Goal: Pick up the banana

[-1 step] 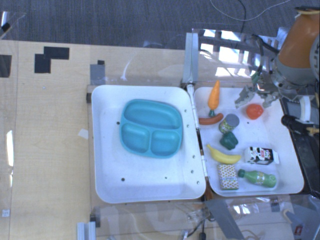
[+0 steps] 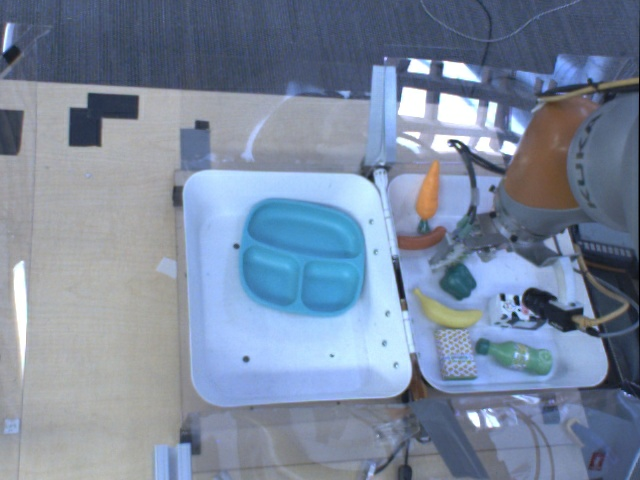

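Note:
The yellow banana (image 2: 447,311) lies on its side in the right bin (image 2: 590,368), near the bin's left wall. My gripper (image 2: 452,256) hangs above and slightly behind it, over a dark green object (image 2: 459,283) that sits just beyond the banana. The gripper looks open, and nothing shows between its fingers. It stands apart from the banana.
An orange carrot (image 2: 428,192) and a red sausage-like item (image 2: 421,238) lie at the back of the right bin. A checkered box (image 2: 456,353) and a green bottle (image 2: 516,356) lie at its front. The left bin (image 2: 215,368) holds a blue divided plate (image 2: 300,256).

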